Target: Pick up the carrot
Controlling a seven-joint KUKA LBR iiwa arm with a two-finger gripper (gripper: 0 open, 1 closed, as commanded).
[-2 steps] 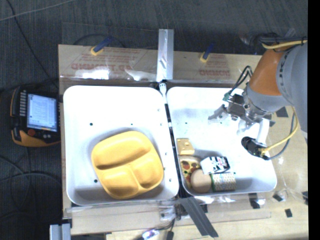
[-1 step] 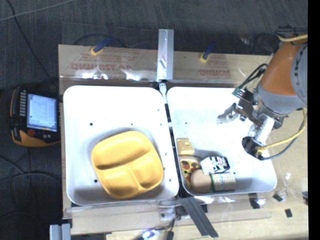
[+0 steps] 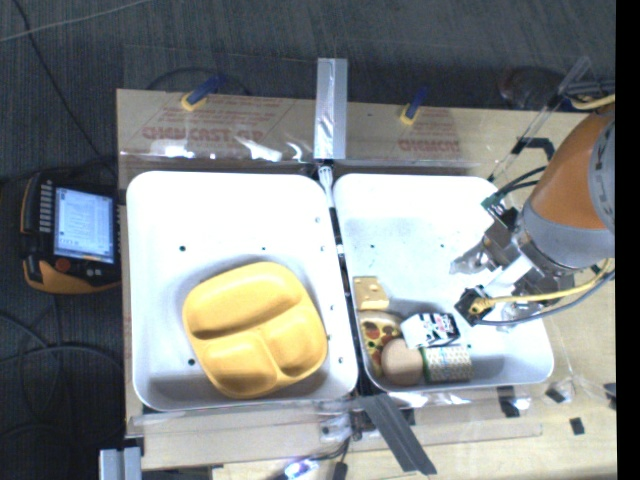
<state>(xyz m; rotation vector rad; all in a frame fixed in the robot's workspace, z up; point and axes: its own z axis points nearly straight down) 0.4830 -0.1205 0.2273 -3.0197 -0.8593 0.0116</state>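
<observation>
My gripper point(image 3: 472, 264) hangs over the right part of the right bin point(image 3: 420, 218), above bare white floor. Nothing shows between its tips from this angle. Several small items crowd the bin's front left corner: a tan block point(image 3: 370, 293), an orange-red spotted piece point(image 3: 375, 332), a beige rounded lump point(image 3: 400, 361), a black and white carton point(image 3: 433, 326) and a greenish can point(image 3: 447, 364). I cannot tell which of these, if any, is the carrot. The gripper sits to the right of and behind this cluster, apart from it.
The left bin point(image 3: 200, 208) holds a yellow divided plate point(image 3: 255, 326) at its front. A handheld screen unit point(image 3: 70, 230) lies off the bench at the left. Clips and tape mark the bench's back edge.
</observation>
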